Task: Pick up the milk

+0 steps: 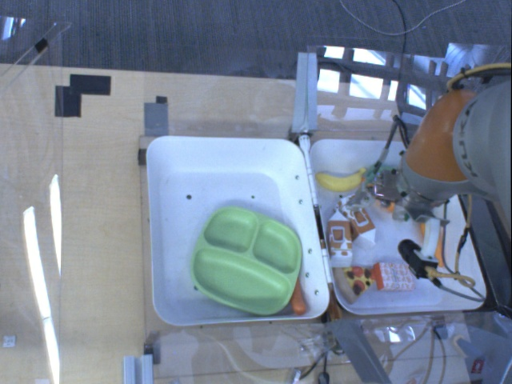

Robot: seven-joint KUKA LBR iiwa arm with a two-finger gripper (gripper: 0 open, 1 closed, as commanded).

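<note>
Lying in the right bin point(472, 238), the milk carton point(346, 232) has its long axis running near-to-far and sits just left of the gripper point(390, 189); I cannot tell the state of its fingers.

Two white bins: one point(172, 214) far left of claw point(376, 189), one point(336, 154) under claw. One green divided plate point(246, 260) left of claw. One banana point(340, 181) just left. Two cartons: point(342, 232) below-left, point(382, 277) below.
</note>
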